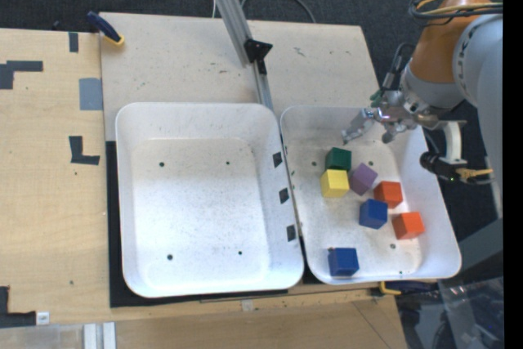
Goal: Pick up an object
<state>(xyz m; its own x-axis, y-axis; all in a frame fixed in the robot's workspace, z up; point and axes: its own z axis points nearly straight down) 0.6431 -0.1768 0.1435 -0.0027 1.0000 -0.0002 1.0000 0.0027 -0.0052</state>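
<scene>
My gripper [369, 125] hangs over the far end of the right bin [437, 261], holding nothing that I can see, near the green block [339, 158], probably because the blocks bunch together just below it.

Seven blocks [359, 190] in right bin [437, 261]

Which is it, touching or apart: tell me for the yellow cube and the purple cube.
Touching. The camera view shows the yellow cube pressed side by side against the purple cube in the right bin, with no white floor between them.
</scene>
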